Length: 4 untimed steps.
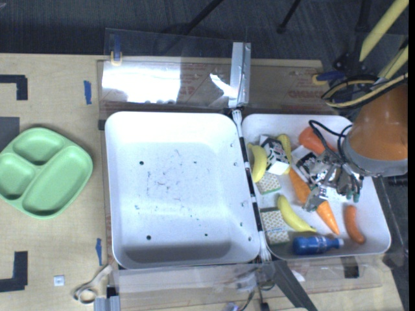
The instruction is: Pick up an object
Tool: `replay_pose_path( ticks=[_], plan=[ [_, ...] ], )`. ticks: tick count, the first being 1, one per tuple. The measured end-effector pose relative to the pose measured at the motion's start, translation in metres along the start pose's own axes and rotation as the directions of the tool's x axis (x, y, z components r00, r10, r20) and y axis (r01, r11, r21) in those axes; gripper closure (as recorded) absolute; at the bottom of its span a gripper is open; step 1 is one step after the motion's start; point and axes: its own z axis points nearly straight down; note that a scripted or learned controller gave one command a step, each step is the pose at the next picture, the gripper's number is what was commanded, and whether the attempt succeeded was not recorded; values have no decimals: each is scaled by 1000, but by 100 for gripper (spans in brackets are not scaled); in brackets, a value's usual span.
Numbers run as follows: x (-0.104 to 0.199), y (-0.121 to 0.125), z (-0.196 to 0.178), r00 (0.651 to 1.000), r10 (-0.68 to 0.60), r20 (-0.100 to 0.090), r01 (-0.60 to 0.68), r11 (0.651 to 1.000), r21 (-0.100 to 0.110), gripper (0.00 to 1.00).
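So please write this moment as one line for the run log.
grey arm's tool low in right white bin | above orange toy carrots | grasp unconfirmed | left white bin untouched

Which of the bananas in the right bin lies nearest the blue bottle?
The lower banana, curving just above the blue bottle. The other bananas lie higher up, near the divider.

We cannot make out whether the gripper (322, 193) has anything between its fingers; it blurs into the clutter of the right bin (379, 235). The arm (384, 131) is cut off at the right edge and hides that bin's far right corner.
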Motion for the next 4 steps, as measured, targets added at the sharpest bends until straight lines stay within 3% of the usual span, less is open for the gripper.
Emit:
replay_pose_path(
  ticks=[1,2,3,4],
  plan=[
    [-27,-46,-71,932,359,-44,-359,933,17,0],
    [-2,-9,-5,977,210,-30,-210,978,6,0],
    [-12,-71,-33,912,408,-44,-408,913,20,0],
    [-4,-15,3,972,237,-6,-237,972,5,0]
  ],
)
